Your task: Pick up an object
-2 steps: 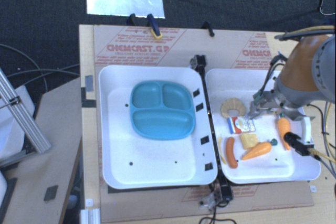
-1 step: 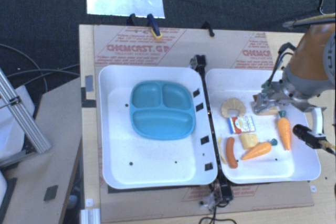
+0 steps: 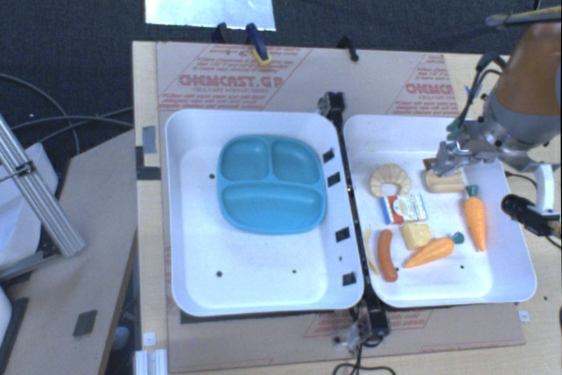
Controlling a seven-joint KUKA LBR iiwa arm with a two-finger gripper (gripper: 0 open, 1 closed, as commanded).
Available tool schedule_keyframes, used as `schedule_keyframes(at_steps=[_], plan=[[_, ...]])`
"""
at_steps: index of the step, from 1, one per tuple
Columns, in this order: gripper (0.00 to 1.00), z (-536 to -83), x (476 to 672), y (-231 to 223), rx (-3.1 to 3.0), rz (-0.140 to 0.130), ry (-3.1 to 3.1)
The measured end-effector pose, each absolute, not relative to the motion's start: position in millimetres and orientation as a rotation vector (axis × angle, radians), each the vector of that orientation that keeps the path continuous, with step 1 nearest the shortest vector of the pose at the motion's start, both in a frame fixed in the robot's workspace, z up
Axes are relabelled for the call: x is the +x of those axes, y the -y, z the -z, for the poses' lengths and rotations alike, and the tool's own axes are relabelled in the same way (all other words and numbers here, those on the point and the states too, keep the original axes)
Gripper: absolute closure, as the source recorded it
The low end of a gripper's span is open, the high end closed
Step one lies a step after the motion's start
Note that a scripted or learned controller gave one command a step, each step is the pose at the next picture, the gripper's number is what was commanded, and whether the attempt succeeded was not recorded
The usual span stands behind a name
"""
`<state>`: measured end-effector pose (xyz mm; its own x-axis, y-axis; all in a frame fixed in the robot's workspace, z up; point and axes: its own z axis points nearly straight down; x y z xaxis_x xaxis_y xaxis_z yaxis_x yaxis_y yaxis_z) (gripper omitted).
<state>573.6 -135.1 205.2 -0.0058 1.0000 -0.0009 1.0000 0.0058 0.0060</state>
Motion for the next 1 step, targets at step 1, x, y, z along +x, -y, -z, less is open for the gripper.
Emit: schedule_keyframes(at_steps=[1], plan=[[1.0,-225.8,574.8,135.0,2.213,-0.004,-2.226]])
